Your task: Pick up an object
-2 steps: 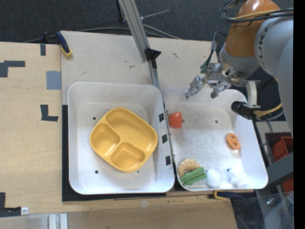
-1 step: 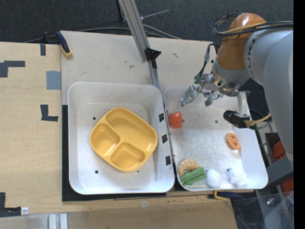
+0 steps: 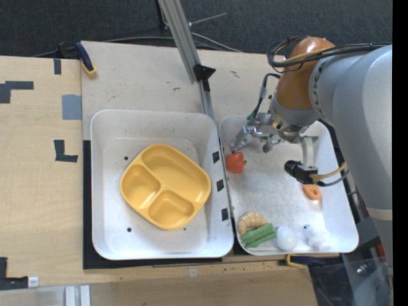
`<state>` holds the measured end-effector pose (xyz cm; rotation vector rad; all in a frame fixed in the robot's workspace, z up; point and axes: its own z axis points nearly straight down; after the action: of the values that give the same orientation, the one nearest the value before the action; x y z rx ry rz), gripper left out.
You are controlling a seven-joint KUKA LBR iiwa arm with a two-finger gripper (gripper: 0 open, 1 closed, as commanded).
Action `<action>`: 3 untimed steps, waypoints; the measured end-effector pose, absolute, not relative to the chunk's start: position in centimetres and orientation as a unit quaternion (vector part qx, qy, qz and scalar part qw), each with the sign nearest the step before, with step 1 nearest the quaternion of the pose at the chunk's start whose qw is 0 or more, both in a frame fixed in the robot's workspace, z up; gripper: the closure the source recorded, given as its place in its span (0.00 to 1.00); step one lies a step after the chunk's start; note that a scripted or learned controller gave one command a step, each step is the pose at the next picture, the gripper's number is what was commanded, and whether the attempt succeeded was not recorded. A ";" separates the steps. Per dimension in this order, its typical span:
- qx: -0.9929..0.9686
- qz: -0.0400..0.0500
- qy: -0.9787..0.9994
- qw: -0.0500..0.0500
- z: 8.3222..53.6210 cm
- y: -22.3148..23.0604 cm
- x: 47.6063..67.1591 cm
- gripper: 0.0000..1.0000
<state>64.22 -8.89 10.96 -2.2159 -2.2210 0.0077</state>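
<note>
- While the metal two-finger pincer [image 3: 255, 134] is hovering near the right white bin's [image 3: 338, 231] back-left corner, I cannot tell its spread.
- Just beside it, the small round red toy fruit [image 3: 235, 162] is lying against the left wall.
- Likely light, smooth and prone to rolling; gripping across its middle is looking safest.

My feed is evenly lit from overhead, fairly bright, with no hard glare. The bins [image 3: 102, 190] show only soft, faint shadows along their walls. The arm [image 3: 357, 107] looms large and slightly soft at right; small items look grainy.
</note>
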 end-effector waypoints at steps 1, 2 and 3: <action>-0.706 0.001 -0.708 0.001 12.3 -8.9 64.3 1.00; -0.707 -0.001 -0.707 -0.002 18.3 -9.6 64.8 1.00; -0.706 -0.002 -0.708 -0.002 23.1 -8.6 64.7 1.00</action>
<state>64.68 -8.60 23.14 -2.2207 -2.2265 -0.0049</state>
